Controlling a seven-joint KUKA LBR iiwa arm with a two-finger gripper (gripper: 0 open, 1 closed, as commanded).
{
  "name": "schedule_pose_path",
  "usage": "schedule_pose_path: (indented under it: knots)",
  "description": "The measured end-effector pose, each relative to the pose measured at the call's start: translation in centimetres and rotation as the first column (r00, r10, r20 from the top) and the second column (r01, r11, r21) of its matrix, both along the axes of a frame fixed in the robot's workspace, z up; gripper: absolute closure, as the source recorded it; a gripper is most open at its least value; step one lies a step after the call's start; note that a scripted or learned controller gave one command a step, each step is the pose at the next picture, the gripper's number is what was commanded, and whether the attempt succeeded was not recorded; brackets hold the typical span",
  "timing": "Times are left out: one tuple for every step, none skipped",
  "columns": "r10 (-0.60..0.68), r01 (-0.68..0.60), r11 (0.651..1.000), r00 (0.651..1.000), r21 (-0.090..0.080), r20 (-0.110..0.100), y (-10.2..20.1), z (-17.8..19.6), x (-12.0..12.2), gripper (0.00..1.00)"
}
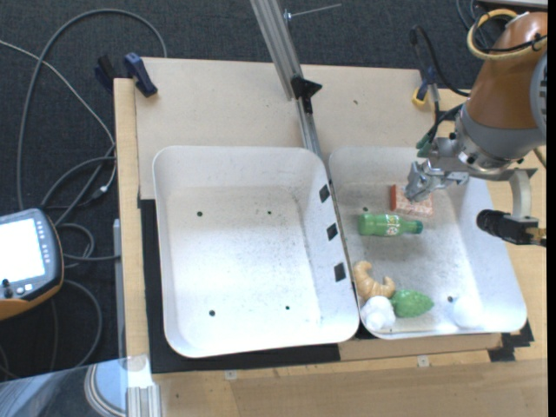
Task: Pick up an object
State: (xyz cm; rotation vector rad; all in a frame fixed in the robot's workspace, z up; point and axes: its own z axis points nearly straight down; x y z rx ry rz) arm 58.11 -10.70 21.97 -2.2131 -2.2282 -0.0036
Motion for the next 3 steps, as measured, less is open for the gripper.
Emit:
schedule_pose_path:
  knots:
    - [0.001,-0.001,1.0,1.0,0.0,0.002,5.8,0.0,2.6,1.0]
    - [0.0,0.0,1.0,1.0,0.0,0.003,10.5,1.3,4.3,1.0]
    - [0.0,0.0,1.0,1.0,0.0,0.002,14.8,1.8,5.9,1.0]
